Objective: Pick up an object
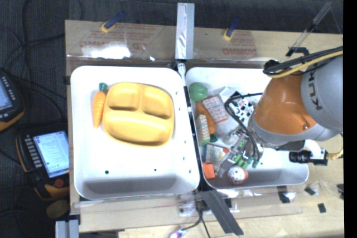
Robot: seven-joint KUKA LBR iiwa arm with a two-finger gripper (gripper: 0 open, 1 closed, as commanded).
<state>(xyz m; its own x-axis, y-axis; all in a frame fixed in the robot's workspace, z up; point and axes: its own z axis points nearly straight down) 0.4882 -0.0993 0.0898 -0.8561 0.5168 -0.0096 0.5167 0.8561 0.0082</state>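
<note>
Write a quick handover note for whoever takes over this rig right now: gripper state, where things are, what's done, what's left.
Gripper: down in the right bin among the clutter; whether it is open or shut can't be told, no object visibly held.
Right bin: green ball, small packets, spotted white ball near the front wall.
Left bin: yellow divided tray with a toy carrot beside it on its left.
Done: arm is at the pile.
Left: grasp an object and lift it.

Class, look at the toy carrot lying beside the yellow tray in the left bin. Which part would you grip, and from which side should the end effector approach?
Grip the carrot across its orange middle, coming straight down from above. It lies flat and lengthwise, green top toward the bin's far wall, so its narrow width probably suits two fingers. The yellow tray sits close along one side, so place that finger carefully; the other side faces bare bin floor.
</note>
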